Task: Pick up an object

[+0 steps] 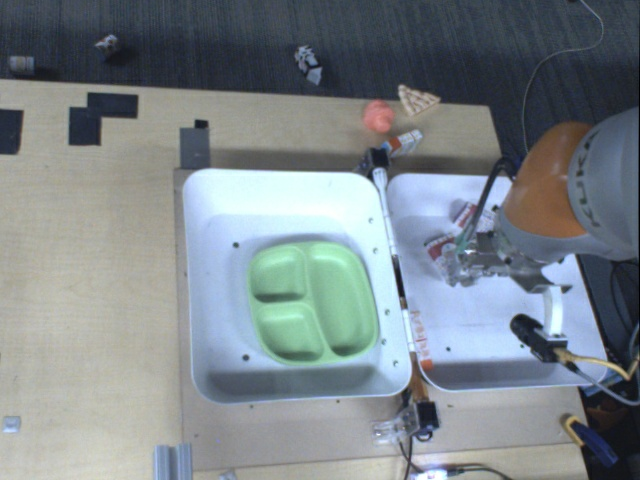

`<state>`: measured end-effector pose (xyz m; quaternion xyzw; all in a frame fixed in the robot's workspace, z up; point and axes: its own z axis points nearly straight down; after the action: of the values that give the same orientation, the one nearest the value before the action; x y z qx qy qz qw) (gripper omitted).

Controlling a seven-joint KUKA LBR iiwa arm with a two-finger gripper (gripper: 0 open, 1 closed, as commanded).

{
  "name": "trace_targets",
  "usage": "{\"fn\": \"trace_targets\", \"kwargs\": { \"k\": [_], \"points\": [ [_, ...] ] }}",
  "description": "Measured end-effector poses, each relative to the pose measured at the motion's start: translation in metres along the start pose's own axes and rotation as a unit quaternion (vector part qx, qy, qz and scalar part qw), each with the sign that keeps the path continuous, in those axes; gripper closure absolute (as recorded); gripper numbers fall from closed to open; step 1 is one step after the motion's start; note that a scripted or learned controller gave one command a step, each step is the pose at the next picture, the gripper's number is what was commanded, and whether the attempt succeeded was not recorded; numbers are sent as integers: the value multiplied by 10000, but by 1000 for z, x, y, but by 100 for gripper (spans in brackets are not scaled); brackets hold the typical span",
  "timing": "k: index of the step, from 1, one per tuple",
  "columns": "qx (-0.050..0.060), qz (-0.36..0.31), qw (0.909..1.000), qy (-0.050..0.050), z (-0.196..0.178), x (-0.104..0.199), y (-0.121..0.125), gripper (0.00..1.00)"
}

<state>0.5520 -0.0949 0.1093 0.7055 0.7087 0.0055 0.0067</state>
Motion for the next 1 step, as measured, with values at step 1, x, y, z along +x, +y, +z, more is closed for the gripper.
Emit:
{"fn": "trace_targets", "kwargs": {
  "k": [1],
  "points": [
    [1,-1,10000,1,0,0,0,0]
  ]
}}
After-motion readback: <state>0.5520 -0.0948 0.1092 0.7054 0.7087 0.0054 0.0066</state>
